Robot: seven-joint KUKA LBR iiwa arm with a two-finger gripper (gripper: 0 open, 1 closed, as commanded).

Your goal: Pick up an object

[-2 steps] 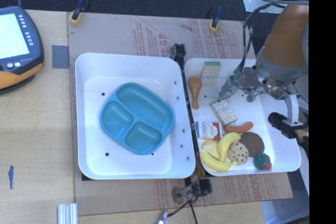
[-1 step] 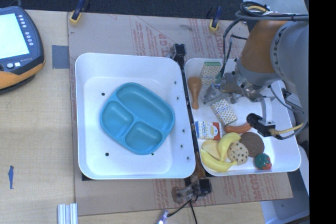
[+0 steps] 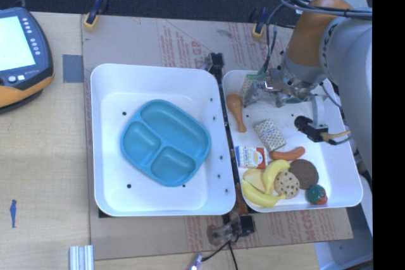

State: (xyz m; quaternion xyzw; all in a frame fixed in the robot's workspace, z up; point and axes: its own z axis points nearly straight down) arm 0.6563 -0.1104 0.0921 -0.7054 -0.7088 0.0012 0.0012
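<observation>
Single fixed camera sat above bench (image 3: 44, 155), looked down at slant. Both white bins in frame: left bin (image 3: 107, 136) near centre, right bin (image 3: 345, 180) toward right edge. Medium distance. Arm (image 3: 335, 41) entered from right of bins.

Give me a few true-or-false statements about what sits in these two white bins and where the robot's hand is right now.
1. A blue divided plate lies in the left bin. True.
2. The banana lies in the left bin beside the plate. False: it lies in the right bin, near its front edge, among the other play food.
3. The hand is over the far end of the right bin. True.
4. The hand is lifting the sausage. False: the sausage lies on the bin floor, apart from the hand.
5. A chocolate chip cookie lies next to the banana. True.
6. The strawberry sits on the blue plate. False: it is in the right bin's front corner.
</observation>
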